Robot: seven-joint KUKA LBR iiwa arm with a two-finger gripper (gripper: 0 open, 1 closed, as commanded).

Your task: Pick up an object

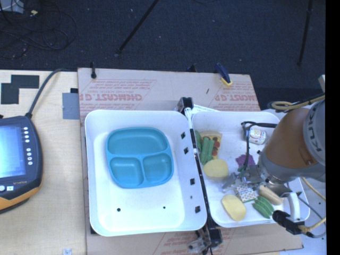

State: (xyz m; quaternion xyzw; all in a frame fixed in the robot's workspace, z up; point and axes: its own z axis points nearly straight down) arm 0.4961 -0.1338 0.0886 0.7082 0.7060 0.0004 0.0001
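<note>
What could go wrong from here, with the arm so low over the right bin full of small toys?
1. The gripper sits among crowded items: a yellow potato-like piece, a purple toy and a patterned packet. It may catch two things, or none.
2. The toys lie close together, so a push could knock a neighbour such as the lower yellow piece aside.
3. The arm's orange band hides part of the right bin, so a grasp is hard to confirm.

The cardboard sheet (159,92) under the bins bears red upside-down print, seemingly "CHEMCRAFT", not surely legible
</note>
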